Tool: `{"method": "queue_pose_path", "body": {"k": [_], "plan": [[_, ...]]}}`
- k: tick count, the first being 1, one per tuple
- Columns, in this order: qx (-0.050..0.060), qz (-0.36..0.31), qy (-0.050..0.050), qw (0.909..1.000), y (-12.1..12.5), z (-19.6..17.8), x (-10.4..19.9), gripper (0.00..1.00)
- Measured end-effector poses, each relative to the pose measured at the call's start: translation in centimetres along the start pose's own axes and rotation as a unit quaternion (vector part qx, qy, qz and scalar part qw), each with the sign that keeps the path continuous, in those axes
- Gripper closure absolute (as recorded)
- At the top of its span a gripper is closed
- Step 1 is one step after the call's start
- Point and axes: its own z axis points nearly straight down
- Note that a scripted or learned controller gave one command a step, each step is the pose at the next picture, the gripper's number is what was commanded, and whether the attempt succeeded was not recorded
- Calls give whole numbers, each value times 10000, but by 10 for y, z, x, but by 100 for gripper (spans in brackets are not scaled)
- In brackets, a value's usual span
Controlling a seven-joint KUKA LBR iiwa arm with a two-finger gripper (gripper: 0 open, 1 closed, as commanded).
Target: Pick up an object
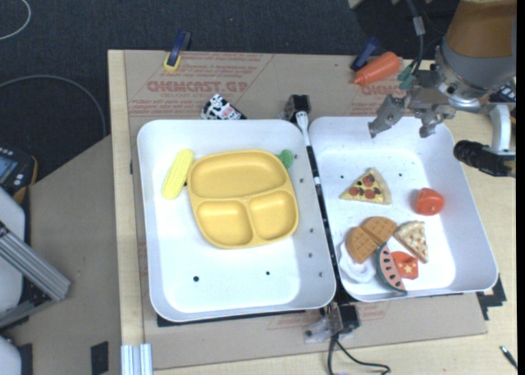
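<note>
My gripper point(406, 124) hangs open over the far edge of the right bin point(472, 226), with nothing between its fingers. Below it in that bin lie a pizza slice point(367, 188), a red tomato point(427, 200), a brown waffle point(368, 238), a second smaller pizza slice point(412, 240) and a watermelon slice point(394, 270). The pizza slice with pepperoni sits closest to the gripper, a little toward the near side and left.
The left bin point(164, 267) holds a yellow divided plate point(242, 197), a corn cob point(176, 173) and a green piece point(285, 157) behind the plate. An orange carrot point(377, 68) and a black-and-white toy point(220, 108) lie on the bench behind the bins.
</note>
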Motion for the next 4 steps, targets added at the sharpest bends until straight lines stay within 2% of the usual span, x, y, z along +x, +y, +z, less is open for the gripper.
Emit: {"method": "queue_pose_path", "body": {"k": [1,3,4], "plan": [[-64,-11,-7,10000,2,-7,0,0],[-41,-8,-2,10000,9,112,-7,0],[-40,-11,-1,10000,6,156,-3,0]]}}
